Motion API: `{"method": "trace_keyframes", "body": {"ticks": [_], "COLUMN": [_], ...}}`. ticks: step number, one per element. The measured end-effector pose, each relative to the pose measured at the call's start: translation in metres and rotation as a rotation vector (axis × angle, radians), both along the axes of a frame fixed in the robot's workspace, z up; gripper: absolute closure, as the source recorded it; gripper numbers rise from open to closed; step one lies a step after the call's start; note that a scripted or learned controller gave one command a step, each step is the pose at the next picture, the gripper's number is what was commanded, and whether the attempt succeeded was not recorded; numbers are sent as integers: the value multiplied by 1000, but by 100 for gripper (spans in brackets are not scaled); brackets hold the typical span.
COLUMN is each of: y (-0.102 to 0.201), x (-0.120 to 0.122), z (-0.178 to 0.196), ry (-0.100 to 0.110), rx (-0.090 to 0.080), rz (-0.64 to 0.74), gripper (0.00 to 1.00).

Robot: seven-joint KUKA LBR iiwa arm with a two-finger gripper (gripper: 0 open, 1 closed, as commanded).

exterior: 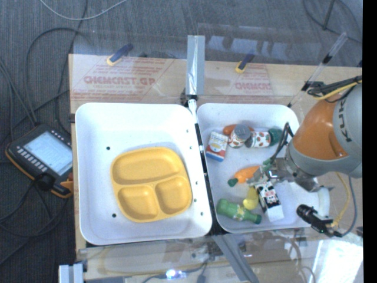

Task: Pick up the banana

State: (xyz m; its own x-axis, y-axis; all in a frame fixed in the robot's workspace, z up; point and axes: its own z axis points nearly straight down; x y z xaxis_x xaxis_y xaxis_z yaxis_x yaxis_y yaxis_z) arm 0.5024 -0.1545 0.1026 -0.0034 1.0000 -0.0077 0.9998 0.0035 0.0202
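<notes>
Now the fingers (pixel 268 180) are hovering just beside the banana (pixel 252 198); their opening cannot be told. Probably light, slightly soft and smooth, it is wanting a mid-body hold.

Tool (pixel 266 184) low in right bin (pixel 207 158), over banana (pixel 251 199). Carrot (pixel 246 173) beside it. Yellow tray (pixel 152 183) in left bin (pixel 94 158).

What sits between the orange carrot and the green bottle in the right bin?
In the camera view, the yellow banana lies between the orange carrot and the green bottle, beside the gripper.
</notes>
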Motion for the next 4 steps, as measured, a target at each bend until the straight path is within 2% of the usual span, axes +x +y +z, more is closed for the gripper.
{"method": "trace_keyframes", "body": {"ticks": [1, 2, 3, 4], "y": [17, 67, 66, 152], "x": [20, 51, 51, -20], "z": [70, 80, 80, 80], "ry": [24, 24, 24, 27], "rx": [6, 7, 6, 8], "rz": [-28, -95, -96, -57], "gripper": [100, 100, 0, 0]}}
